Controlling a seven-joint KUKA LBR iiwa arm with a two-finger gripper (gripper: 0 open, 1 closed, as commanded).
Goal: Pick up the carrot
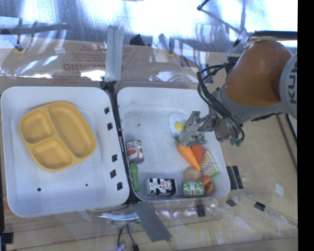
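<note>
Carrot (189,156): an orange toy vegetable lying in the right-hand white bin (152,103), in the bin's right half toward the near wall, its pointed end angled toward the near right corner. It sits among other small items. A second orange piece (198,151) touches it on the right, and a pale patterned packet (210,162) lies just beyond that. A tan egg-shaped object (192,173) rests just below the carrot's tip. Along the near wall stand a green-labelled can (193,189) and a black-and-white carton (161,186). A fried-egg toy (177,124) lies just above the carrot, partly under the gripper.

Gripper (192,135): a grey metal two-finger unit at the end of the arm (251,80), which enters from the right with its orange band prominent. The gripper hangs directly above the carrot's thick end, close to it or touching it. Whether the jaws are spread or closed cannot be told from this angle, and no object is seen held between them.

Toward the divider between the bins, a red-and-white can (135,151) stands near the right bin's left wall, with a green vegetable (134,175) just below it.

Left-hand white bin (21,192): holds a yellow three-compartment tray (56,135), set at a slant in the bin's far half, well apart from the carrot.
</note>
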